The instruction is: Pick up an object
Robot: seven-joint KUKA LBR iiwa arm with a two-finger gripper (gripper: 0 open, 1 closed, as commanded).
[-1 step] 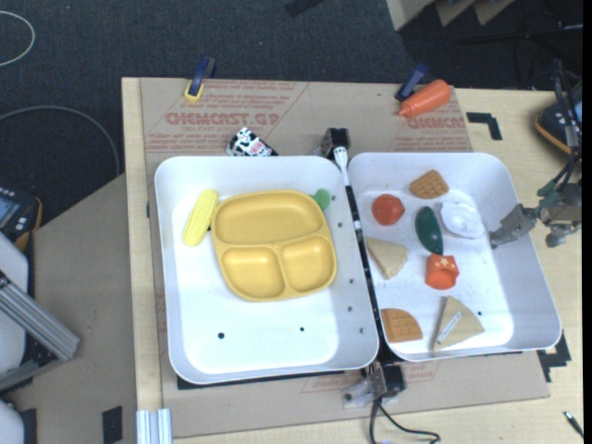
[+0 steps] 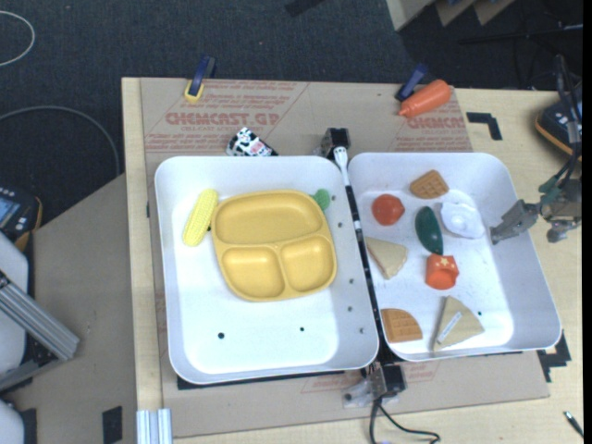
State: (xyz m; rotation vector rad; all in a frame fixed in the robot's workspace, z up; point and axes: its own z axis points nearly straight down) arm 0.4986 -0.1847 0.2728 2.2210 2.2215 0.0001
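My gripper [image 2: 538, 220] hangs over the right rim of the right bin [image 2: 527, 285], with the arm cut off by the frame's right edge. Its two grey fingers stand apart with nothing between them. Just left of it lies a white lump [image 2: 461, 218] beside a dark green pepper [image 2: 428, 229]. A red tomato [image 2: 388, 209], a round waffle cracker [image 2: 428, 185], a red pepper [image 2: 442, 270], a pale cheese wedge [image 2: 387, 257], a toast piece [image 2: 400, 325] and a sandwich wedge [image 2: 457, 322] also lie in this bin.
The left bin [image 2: 185, 322] holds a yellow divided plate [image 2: 275, 243], a corn cob [image 2: 199, 216] and a small green item [image 2: 321, 198]. On the board behind the bins lie an orange carrot [image 2: 425, 98], a black-and-white toy [image 2: 250, 143] and a yellow clamp [image 2: 196, 83].
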